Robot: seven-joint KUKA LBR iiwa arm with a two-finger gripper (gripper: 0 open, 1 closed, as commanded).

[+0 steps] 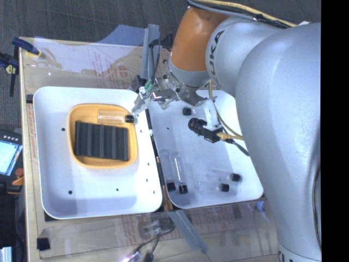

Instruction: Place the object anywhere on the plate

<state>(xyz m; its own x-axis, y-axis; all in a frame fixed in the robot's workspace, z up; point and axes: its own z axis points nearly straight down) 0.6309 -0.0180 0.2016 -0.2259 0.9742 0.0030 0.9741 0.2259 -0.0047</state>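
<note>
We see a clear vial (110, 115) with a black cap lying on its side across the upper part of the plate (103, 164), cap end towards the wall between the bins. The plate sits in the left bin (82, 201). The claw (143, 98) hangs just beside that cap end, over the bin's upper right corner. From this slant we cannot tell whether it is released or clenched, nor whether it touches the vial. Our judgement: the vial rests on the plate, so the placing step looks all but done. The next move calls for a clean let-go, if one is still owed, and a straight lift clear of the cap so the tube does not roll off. Materials: the plate is a rounded yellow-orange rectangle with a smooth raised rim, probably plastic, carrying a dark ribbed insert (103, 141) in its middle. The vial is a slender transparent cylinder, likely to roll. Both bins are shallow, matt white, with rounded corners. The right bin (214, 146) holds further clear tubes (178, 174) with black caps. The surface (82, 64) beneath appears to be pale board.
</note>
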